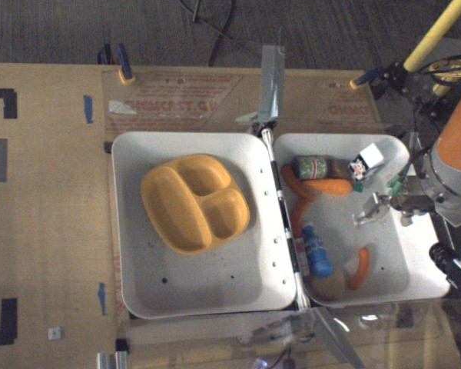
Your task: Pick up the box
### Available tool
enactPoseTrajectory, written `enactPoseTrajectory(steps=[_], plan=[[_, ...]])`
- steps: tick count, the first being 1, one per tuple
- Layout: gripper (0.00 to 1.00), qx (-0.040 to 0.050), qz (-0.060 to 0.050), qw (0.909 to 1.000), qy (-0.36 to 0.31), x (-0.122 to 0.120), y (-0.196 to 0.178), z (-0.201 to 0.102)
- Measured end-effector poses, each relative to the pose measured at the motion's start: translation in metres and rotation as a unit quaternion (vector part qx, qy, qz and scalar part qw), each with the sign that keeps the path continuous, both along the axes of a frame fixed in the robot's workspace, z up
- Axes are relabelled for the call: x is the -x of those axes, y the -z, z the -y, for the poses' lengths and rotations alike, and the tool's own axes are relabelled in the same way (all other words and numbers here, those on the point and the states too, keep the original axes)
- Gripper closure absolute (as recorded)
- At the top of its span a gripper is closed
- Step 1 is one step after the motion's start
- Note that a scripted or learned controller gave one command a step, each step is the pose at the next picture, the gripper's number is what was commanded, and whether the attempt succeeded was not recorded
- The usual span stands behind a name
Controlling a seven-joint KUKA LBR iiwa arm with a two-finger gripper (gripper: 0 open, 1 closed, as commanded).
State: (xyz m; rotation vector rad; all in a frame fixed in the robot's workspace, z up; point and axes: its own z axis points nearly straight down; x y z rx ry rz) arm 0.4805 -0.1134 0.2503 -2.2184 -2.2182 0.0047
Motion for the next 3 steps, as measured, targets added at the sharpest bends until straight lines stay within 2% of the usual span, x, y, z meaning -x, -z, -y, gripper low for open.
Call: enactPoseTrajectory(steps=[1, 2, 3], plan=[[0.0, 0.0003, -0.001, 0.9669, 0.255, 0.002, 0.117, 0.068], [0.0, -0.0056, 0.006, 0.9602, 0.279, -0.006, 0.143, 0.095], [0.0, -0.004, 0.015, 0.9649, 0.262, -0.011, 0.146, 0.094]])
